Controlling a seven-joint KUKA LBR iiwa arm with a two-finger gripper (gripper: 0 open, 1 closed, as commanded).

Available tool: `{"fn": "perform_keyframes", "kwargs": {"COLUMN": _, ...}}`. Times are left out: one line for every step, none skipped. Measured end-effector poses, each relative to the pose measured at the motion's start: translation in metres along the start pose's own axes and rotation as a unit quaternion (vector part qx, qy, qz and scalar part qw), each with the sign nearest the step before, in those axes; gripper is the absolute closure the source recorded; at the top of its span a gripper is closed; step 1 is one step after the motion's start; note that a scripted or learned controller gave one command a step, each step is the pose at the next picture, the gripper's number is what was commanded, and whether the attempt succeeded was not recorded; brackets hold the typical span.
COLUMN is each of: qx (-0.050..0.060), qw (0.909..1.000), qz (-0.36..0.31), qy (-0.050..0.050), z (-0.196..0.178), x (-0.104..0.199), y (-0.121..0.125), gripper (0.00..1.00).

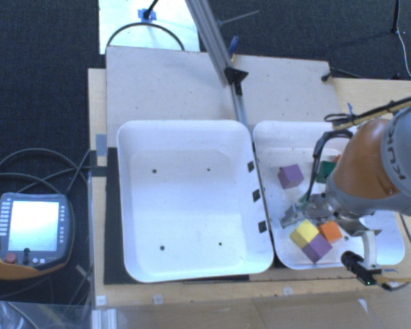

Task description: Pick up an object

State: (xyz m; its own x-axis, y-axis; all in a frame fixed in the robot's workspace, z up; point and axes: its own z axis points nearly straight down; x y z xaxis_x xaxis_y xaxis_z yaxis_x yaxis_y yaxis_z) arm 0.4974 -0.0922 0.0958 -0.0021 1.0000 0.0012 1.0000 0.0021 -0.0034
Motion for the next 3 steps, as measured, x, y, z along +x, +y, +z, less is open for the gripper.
{"fn": "perform_keyframes", "kwargs": {"qx": -0.003, "qw": 1.0, "qz": -0.001, "qy": 0.0, "z": -0.013, "x": -0.001, "y": 0.002, "gripper": 1.0}}
{"fn": "perform_keyframes", "kwargs": {"qx": -0.005, "qw": 1.0, "qz": -0.001, "qy": -0.001, "z": -0.074, "x": 0.001, "y": -0.003, "gripper": 1.0}}
{"fn": "perform_keyframes", "kwargs": {"qx": -0.006, "qw": 1.0, "qz": -0.001, "qy": -0.001, "z": -0.119, "x": 0.001, "y": 0.0, "gripper": 1.0}}
